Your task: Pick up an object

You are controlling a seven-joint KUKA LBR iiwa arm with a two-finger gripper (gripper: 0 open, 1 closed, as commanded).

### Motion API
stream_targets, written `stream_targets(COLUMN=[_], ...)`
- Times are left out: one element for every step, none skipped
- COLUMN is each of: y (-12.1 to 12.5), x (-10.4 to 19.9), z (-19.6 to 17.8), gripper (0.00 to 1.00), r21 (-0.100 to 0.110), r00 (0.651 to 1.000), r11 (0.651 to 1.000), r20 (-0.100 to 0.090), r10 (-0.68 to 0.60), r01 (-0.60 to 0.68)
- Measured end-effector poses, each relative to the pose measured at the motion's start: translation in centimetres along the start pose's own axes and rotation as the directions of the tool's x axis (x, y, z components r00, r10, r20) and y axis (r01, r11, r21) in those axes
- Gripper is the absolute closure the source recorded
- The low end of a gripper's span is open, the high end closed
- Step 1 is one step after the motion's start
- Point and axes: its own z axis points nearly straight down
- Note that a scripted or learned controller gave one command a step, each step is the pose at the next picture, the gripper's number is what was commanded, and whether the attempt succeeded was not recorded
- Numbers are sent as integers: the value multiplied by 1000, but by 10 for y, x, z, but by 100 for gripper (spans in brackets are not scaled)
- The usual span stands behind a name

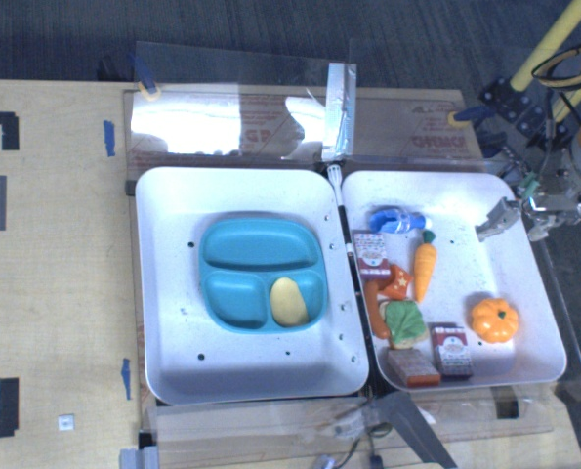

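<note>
The right white bin holds several toy items. A blue item lies at the back, with an orange carrot in front of it. A small printed box sits by the bin's left wall, above a red-orange piece and a green leafy piece. An orange pumpkin rests at the front right, and a dark red box lies near the front. My gripper hangs over the bin's back right edge, apart from all the items, with nothing visibly held.
The left white bin carries a blue divided plate with a yellow oval item in its lower right compartment. A clear plastic sheet stands behind the bins. Cables and a yellow pole lie at the far right.
</note>
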Motion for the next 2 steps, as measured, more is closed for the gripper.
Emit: stream_targets(y=[12, 14], x=[67, 67], z=[123, 112], gripper=[0, 100], r21=[-10, -14], r00=[999, 999], r11=[999, 999], r20=[3, 4], r10=[-46, -46], r01=[46, 46])
